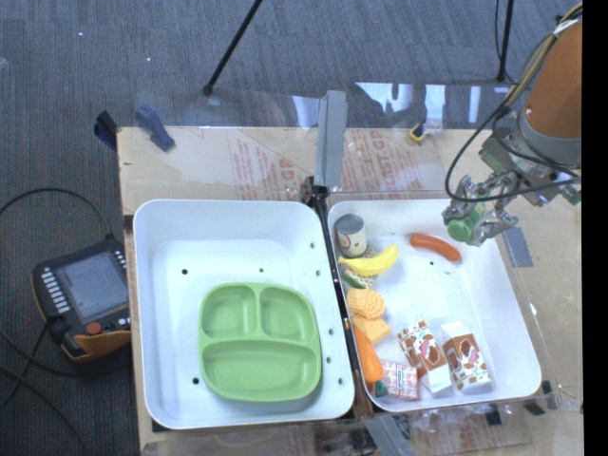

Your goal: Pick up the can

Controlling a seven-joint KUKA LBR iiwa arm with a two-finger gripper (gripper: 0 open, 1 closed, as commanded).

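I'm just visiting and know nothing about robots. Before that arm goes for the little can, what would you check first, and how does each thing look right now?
1. Can located: ok. The can stands upright in the right bin's top-left corner.
2. Gripper lined up over it: not ok. The gripper hangs near the bin's upper right edge, well to the can's right.
3. Room around the can: not ok. The banana lies against its lower right side and the bin wall is close on its left.
4. Path across: ok. Only the flat-lying sausage is between them.
5. Gripper carrying nothing: cannot tell. Something green shows at its tip.
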